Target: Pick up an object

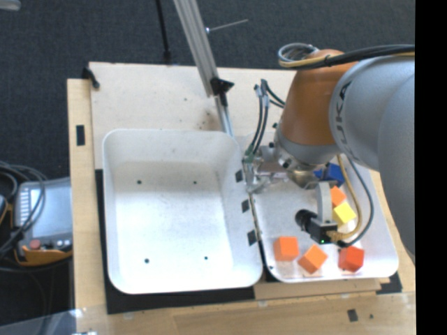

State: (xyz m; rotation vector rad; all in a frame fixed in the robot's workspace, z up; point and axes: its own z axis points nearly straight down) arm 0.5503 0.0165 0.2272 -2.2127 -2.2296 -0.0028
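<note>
My gripper (264, 173) hangs low over the upper left part of the right bin (377, 267), close to the wall it shares with the left bin; the grey and orange wrist hides most of it. Several small blocks lie in the right bin. Along its front edge are an orange cube (286, 248), a second orange cube (313, 258) and a red-orange cube (351, 258). Further back, to the right of the gripper, sit a yellow block (343, 213), a small orange block (338, 195) and a blue block (334, 173) partly hidden by the wrist. I see nothing held by the gripper.
The left bin (112, 187) lies beside the right one, their rims touching in the middle. A slanted aluminium bar (199, 44) rises from the bench behind the bins. A control pendant (42, 222) rests off the bench at the left.
</note>
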